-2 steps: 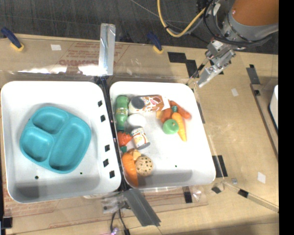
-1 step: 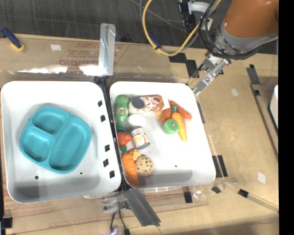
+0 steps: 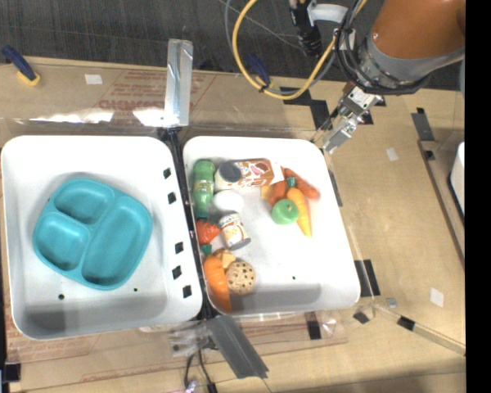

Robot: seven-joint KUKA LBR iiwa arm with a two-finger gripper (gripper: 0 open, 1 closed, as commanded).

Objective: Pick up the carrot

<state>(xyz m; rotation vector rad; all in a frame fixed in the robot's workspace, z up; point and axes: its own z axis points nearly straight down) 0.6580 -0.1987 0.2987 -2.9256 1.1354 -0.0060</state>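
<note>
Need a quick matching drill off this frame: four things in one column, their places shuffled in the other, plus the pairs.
Things:
1. teal divided plate
2. carrot
3. cookie
4. gripper

Places:
A. right bin, near its front edge, beside an orange item
B. above the right bin's far right corner
C. left bin
D. right bin, right of the green apple

Pairs: 1-C, 2-D, 3-A, 4-B

Hand (image 3: 341,128) above right bin's (image 3: 331,256) far corner.
Carrot (image 3: 299,209) lies inside, beside green apple (image 3: 285,211); teal plate (image 3: 92,232) occupies left bin (image 3: 16,219).
</note>
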